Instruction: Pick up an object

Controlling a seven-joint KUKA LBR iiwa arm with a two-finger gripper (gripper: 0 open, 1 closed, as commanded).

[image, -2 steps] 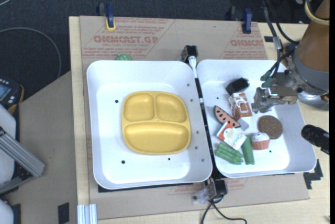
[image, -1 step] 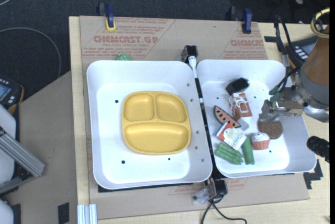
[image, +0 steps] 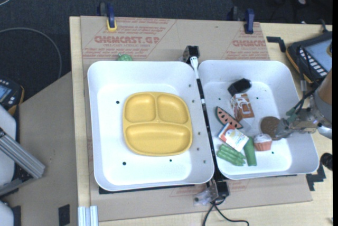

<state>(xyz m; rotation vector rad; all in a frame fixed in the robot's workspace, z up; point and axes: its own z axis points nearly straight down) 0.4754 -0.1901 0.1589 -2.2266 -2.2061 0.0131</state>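
Several small objects lie in the right bin. A black piece sits at the back, with a brown and white carton just in front of it. A watermelon slice and a white packet lie toward the bin's left. Green vegetables and a red and white cupcake are near the front. A brown round disc lies right of centre. My gripper reaches in from the right, low over the bin, its tip right beside the brown disc and the cupcake.
The left bin holds a yellow divided plate. A black divider strip runs between the bins. Clamps hold the cardboard-covered bench at the back. A small green item lies behind the left bin.
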